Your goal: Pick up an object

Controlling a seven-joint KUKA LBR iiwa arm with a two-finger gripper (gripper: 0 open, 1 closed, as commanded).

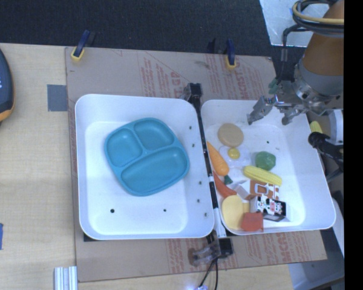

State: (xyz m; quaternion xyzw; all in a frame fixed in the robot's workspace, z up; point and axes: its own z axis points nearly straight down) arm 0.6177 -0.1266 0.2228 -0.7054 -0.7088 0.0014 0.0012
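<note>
- Presently, the end effector [271, 113] is seen spread open and grasping nothing, above the far rim of the right bin [317, 180].
- The candidate objects are clustered in that bin: a tan disc [230, 134] nearest the end effector, a green piece [265, 160] beyond it, a corn cob [262, 175] further toward the near rim.
- A clean pick is judged likeliest if the isolated tan disc is targeted, with the fingers lowered straight down astride it before closing.
- The crowded near corner is best avoided.

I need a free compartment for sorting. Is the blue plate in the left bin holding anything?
Empty. All three compartments of the blue plate show bare blue; the toy food lies in the right bin.
</note>
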